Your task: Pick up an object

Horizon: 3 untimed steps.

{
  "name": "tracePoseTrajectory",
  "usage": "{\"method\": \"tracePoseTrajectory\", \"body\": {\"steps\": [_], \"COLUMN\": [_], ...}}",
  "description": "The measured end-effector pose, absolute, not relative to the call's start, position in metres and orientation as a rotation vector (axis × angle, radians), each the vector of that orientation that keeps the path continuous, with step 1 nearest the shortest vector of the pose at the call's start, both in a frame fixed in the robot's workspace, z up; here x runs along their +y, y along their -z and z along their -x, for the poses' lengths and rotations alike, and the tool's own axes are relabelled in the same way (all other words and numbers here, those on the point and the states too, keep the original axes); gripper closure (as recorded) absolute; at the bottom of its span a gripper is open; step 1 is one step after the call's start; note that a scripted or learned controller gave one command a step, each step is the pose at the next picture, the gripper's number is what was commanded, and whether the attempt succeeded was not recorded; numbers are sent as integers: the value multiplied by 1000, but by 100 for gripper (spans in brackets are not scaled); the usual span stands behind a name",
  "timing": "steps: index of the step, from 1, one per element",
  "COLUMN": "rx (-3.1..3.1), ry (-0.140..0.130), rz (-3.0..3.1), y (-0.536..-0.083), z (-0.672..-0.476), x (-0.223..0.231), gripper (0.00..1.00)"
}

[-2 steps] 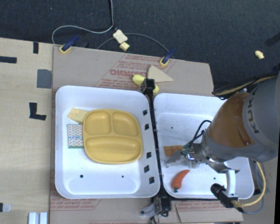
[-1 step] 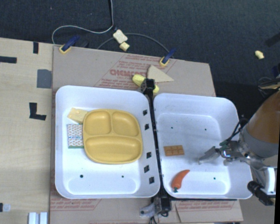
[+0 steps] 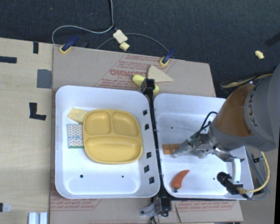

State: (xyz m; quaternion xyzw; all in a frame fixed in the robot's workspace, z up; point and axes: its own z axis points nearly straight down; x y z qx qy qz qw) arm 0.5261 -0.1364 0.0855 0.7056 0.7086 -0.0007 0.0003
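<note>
In the right bin my gripper is low over the floor, left of the middle. Its tip sits right against a flat brown piece lying near the bin's left wall. An orange chili-shaped toy lies just below the gripper, close to the front wall. The arm's orange band and grey body cover the bin's right part.
The left bin holds a yellow divided plate, a small patterned packet and a pale yellow wedge. A black clip divider runs between the bins. A black cable fitting hangs by the right bin's front corner.
</note>
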Motion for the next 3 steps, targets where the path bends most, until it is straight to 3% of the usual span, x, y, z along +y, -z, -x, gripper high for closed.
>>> {"method": "tracePoseTrajectory", "body": {"steps": [1, 2, 3], "rx": [2221, 2218, 2227], "ry": [-2, -6, -6], "rz": [-2214, -2213, -2213], "y": [-87, -98, -189], "z": [-585, -585, -571], "x": [-112, -113, -49], "gripper": [0, 100, 100]}}
